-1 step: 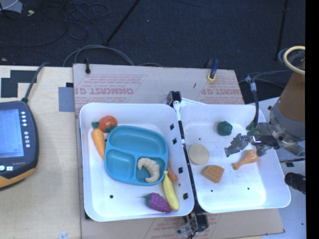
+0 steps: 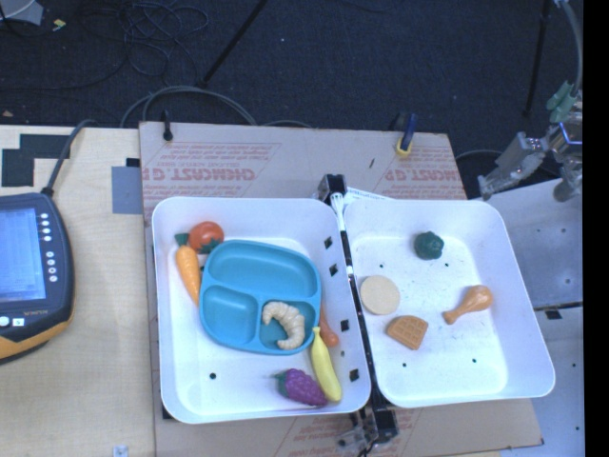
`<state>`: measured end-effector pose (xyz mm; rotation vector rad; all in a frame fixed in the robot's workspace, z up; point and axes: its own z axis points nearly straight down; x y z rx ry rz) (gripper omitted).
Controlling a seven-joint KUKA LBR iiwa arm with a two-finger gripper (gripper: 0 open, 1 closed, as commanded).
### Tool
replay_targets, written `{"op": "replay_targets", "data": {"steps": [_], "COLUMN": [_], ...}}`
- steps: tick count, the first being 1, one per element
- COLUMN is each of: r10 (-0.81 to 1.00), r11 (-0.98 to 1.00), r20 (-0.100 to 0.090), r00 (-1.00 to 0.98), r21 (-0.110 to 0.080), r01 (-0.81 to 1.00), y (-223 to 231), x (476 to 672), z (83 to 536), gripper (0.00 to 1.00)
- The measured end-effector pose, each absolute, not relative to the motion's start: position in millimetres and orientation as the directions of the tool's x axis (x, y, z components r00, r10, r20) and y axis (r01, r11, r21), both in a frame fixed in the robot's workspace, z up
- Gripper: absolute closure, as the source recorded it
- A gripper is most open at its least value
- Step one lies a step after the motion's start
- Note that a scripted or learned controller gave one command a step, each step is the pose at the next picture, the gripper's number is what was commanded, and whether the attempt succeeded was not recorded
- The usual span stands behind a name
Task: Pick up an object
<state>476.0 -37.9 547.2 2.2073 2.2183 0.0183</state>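
Your pick had not begun: the chicken leg (image 2: 468, 303) lay untouched in the right bin (image 2: 519, 369).

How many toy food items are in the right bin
4: a dark green piece near the far side, a round cracker by the divider, a waffle-like wedge toward the near side, and a drumstick to the right.

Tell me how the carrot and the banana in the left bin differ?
The carrot is orange with a green top; the banana is yellow. The carrot lies at the bin's far left beside the blue tray, the banana at its near right, next to purple grapes. Both are long toy foods lying flat outside the tray.
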Motion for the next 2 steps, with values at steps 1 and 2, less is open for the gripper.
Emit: {"op": "replay_targets", "data": {"steps": [1,2], "r10": [1.000,1.000], "r11": [0.006,0.008], "r20": [-0.001,0.000], "r00": [-0.006,-0.008], "r21": [-0.006,-0.006], "r01": [1.000,1.000], "y": [-37.9,42.7], "x": [476.6,475.7], "z": [547.2,520.6], "gripper": [1.00,1.00]}}
